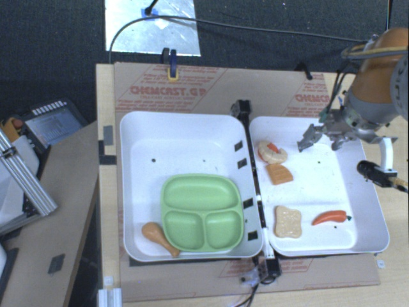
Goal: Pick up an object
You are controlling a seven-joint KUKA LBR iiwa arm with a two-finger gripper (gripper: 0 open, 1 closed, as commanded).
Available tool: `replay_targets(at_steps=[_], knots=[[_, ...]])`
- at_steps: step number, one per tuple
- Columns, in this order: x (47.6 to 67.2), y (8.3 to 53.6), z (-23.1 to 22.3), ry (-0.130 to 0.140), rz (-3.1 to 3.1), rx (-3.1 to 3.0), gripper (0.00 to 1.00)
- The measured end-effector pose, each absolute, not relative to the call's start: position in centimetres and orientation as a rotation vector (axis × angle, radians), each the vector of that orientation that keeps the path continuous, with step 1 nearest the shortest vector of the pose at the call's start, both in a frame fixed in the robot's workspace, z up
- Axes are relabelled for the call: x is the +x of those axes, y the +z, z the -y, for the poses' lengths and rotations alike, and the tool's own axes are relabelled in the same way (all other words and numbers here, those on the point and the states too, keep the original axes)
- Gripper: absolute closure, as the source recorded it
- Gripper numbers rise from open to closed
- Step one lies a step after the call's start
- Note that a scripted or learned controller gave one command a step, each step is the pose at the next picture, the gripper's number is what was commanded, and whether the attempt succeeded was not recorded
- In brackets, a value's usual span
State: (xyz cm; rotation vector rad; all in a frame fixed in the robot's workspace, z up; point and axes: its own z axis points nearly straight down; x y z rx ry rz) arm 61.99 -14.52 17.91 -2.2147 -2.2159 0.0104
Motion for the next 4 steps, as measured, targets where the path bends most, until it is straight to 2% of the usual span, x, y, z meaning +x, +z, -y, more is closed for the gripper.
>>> replay_targets(at_steps=[1,3,4], knots=[[62.3,18.6,14.5,-0.001,2.226,-2.219,0.0],[62.0,10.1,15.0,0.002,2.222,-2.22,0.0],[62.0,8.4,15.0,0.0,2.224,-2.22,0.0]])
